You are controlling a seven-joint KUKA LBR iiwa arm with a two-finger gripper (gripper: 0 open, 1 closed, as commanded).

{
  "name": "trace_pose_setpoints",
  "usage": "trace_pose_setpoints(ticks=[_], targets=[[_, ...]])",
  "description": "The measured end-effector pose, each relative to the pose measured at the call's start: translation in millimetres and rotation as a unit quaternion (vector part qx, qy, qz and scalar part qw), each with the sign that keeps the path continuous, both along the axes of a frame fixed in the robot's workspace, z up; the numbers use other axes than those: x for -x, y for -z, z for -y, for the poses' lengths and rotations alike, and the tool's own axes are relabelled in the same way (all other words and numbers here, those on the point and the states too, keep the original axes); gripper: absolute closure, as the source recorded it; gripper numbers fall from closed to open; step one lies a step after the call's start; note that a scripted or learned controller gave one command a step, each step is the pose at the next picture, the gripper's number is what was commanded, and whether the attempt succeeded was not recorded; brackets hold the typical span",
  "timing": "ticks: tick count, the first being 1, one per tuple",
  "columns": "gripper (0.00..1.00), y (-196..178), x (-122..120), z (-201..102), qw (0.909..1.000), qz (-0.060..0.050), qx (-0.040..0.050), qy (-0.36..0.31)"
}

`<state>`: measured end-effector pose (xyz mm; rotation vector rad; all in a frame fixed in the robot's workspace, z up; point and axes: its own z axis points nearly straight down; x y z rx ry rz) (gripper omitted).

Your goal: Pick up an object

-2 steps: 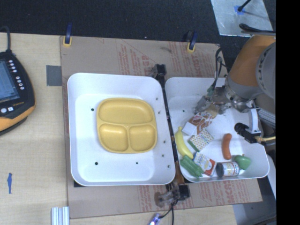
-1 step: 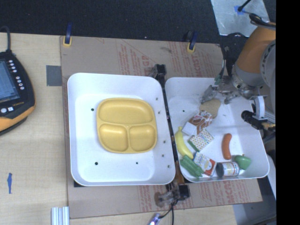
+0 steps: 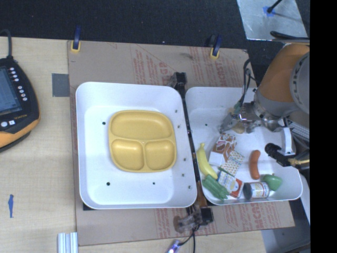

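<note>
The right white bin (image 3: 206, 100) holds several small items. A yellow banana (image 3: 205, 163) lies by its left wall, with a green vegetable (image 3: 215, 186) below it. A brown-and-white carton (image 3: 225, 144), a patterned packet (image 3: 232, 163) and a small box (image 3: 229, 182) sit mid-bin. An orange sausage (image 3: 255, 163), a can (image 3: 257, 190) and a green pear-like piece (image 3: 273, 182) lie toward the right. My gripper (image 3: 238, 122) hangs low in the bin's upper part, just above the brown-and-white carton, with nothing visibly held.
The left white bin (image 3: 92, 141) carries a yellow divided plate (image 3: 142, 140). A black-and-orange control pendant (image 3: 13, 107) rests at the bench's far left. Clamps (image 3: 76, 41) hold the cardboard sheet at its back edge. The arm's grey and orange body (image 3: 284, 83) overhangs the right bin's far corner.
</note>
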<state>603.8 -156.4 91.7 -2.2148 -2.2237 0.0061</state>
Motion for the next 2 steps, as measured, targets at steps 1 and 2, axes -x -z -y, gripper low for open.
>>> trace_pose_setpoints(ticks=[1, 2], targets=[[0.00, 0, -52, 10, 1.0000, 0.001, -0.0004, 0.000], [1.00, -11, -52, 10, 1.0000, 0.001, -0.0005, -0.001]])
